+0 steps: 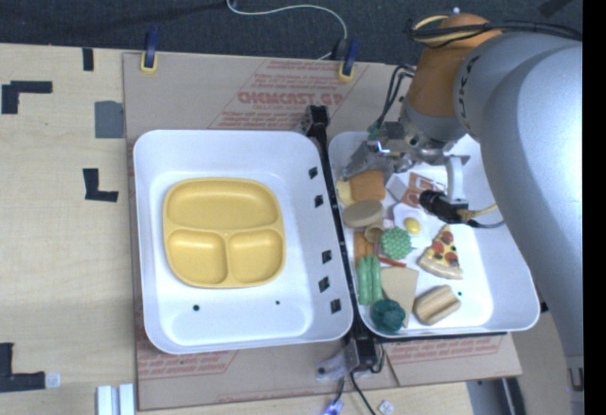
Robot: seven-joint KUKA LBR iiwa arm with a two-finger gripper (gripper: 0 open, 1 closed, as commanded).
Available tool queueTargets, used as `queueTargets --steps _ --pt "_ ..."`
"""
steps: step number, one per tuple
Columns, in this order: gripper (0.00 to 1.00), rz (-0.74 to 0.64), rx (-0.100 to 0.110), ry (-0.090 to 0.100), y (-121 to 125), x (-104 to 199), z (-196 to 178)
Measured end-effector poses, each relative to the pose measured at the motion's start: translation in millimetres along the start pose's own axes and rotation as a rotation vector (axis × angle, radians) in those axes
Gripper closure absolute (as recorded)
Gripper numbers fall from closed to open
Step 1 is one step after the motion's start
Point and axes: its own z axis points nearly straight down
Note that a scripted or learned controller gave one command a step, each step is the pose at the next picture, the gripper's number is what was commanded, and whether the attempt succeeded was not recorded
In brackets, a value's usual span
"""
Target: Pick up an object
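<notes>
The right bin [502,295] holds several toy foods: an orange block [367,186], a tan disc [361,213], a fried egg [409,219], a pizza slice [441,255], a green leafy piece [395,243], a bread roll [436,303] and a dark green ball [387,314]. My gripper [373,155] hangs low over the bin's far left corner, just beyond the orange block. The wrist and its orange band hide the parts behind it. Nothing shows as being held.
The left bin [156,153] bears a yellow divided plate [224,231]. A black divider with clips [327,214] runs between the bins. A green stick [367,279], a tan slice [401,285] and a red-and-white packet [423,186] also lie in the right bin. The arm's grey body [535,138] looms over its right side.
</notes>
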Motion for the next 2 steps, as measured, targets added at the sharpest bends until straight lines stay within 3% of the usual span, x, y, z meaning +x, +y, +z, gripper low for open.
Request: queueTargets --steps 1,2 --pt "0.00 0.002 0.001 -0.004 -0.4 7.2 -0.1" --pt "0.00 0.000 0.000 0.000 0.1 -5.5 -0.1"
